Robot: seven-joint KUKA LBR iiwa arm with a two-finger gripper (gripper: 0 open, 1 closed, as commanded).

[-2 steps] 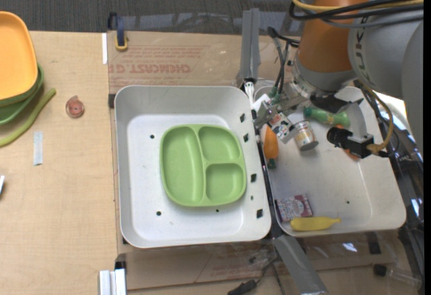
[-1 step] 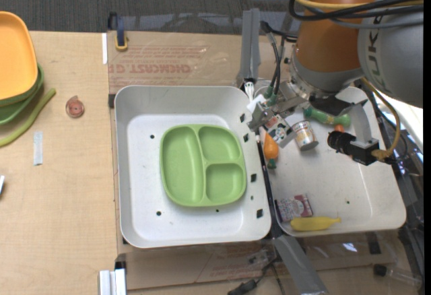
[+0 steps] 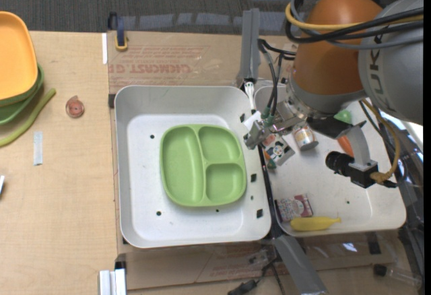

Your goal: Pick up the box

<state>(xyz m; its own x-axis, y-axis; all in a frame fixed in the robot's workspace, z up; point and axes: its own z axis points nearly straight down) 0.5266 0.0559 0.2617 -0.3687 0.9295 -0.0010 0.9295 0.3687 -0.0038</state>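
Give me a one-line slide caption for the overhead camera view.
KUKA arm's gripper hovers over a small box in the right bin, beside a green divided plate in the left bin.

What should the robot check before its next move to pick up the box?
1. Box in view: ok. A small box hangs tilted just under the claw, over the right bin's left edge.
2. Claw really gripping the box: cannot tell; the arm hides the contact.
3. Box lifted off the bin floor: cannot tell from this slanted view.
4. Nearby things out of the way: not ok. A small can sits right beside the box.
5. Other box untouched: ok. A second small box lies by the banana at the bin's near edge.
6. Left bin: ok. The green divided plate sits apart from the claw.
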